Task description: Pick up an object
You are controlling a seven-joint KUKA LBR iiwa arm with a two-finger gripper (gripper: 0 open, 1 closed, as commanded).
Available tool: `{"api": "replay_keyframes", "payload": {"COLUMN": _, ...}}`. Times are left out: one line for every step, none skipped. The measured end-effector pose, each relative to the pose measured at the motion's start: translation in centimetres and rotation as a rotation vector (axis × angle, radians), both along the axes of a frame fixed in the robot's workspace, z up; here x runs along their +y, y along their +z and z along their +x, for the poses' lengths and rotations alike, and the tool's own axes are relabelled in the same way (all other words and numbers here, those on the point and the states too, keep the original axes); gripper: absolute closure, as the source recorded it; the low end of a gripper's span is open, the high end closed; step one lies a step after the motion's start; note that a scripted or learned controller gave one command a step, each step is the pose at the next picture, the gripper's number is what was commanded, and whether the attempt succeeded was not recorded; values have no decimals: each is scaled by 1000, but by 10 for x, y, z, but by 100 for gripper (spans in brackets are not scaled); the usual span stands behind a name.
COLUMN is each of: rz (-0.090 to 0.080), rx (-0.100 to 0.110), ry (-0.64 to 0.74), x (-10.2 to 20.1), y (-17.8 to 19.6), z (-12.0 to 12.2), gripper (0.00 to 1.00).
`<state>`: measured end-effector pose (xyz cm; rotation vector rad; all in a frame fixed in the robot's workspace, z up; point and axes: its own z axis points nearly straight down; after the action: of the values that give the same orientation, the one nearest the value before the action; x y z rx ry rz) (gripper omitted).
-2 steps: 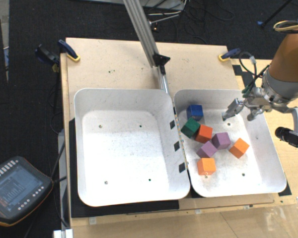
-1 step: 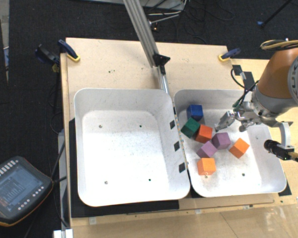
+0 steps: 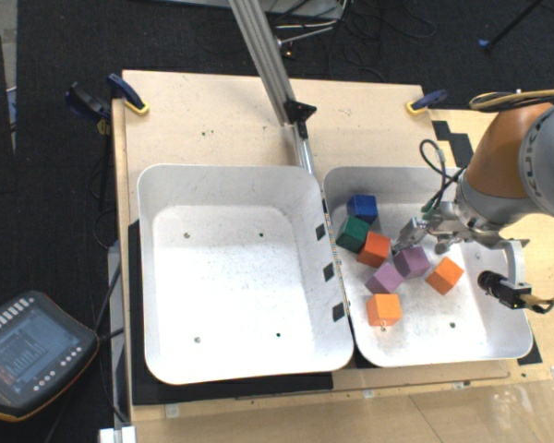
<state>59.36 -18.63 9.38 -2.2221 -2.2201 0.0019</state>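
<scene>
The arm comes in from the right and its gripper is low over the right bin, in the middle of a group of blocks; the fingers are small and partly hidden from this angle, so I cannot tell if the jaws are open or closed, and no block is clearly seen between them. A purple block lies directly below the jaws and seems to touch them, but real contact cannot be confirmed; a second purple block is beside it, a little further to the lower left of the jaws. An orange-red block is just to the left of the jaws; a green block is further left, touching the orange-red one; a blue block is up and to the left of the jaws, near the green one. An orange block is to the lower right of the jaws, just beside the first purple block; another orange block is well below the jaws. The left bin is far to the left of the jaws.
</scene>
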Motion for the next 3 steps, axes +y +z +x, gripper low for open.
{"api": "replay_keyframes", "payload": {"rz": 0, "rx": -3, "ry": 0, "x": 0, "y": 12, "z": 1, "gripper": 100}}
{"api": "replay_keyframes", "payload": {"rz": -2, "rx": -7, "ry": 2, "x": -1, "y": 55, "z": 3, "gripper": 100}}
{"api": "replay_keyframes", "payload": {"rz": -3, "rx": -8, "ry": 1, "x": -11, "y": 106, "z": 1, "gripper": 100}}
